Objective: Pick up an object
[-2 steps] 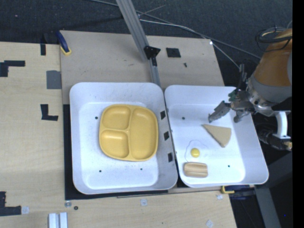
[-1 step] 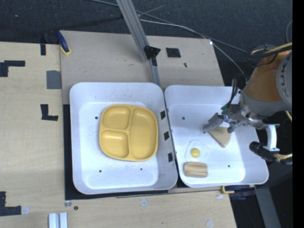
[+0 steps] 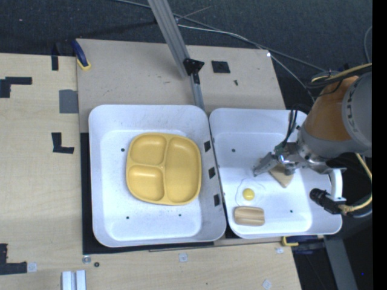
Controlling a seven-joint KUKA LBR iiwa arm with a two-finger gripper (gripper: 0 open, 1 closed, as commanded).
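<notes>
My gripper (image 3: 273, 168) hangs low in the right bin (image 3: 242, 125), reaching in from the right. It is open, its fingers spread. A tan wedge-shaped piece (image 3: 282, 178) lies on the bin floor right at the fingertips, partly hidden by them, and the view does not show it clamped. A toy fried egg (image 3: 248, 193), white with a yellow yolk, lies just left of and below the gripper. A tan bread-like block (image 3: 248, 215) rests near the bin's front edge.
The left bin (image 3: 109, 162) bears a yellow divided plate (image 3: 164, 168). A grey pole (image 3: 172, 32) slants down to the gap between the bins. Black cables (image 3: 329, 201) and a connector trail by the right bin's right rim.
</notes>
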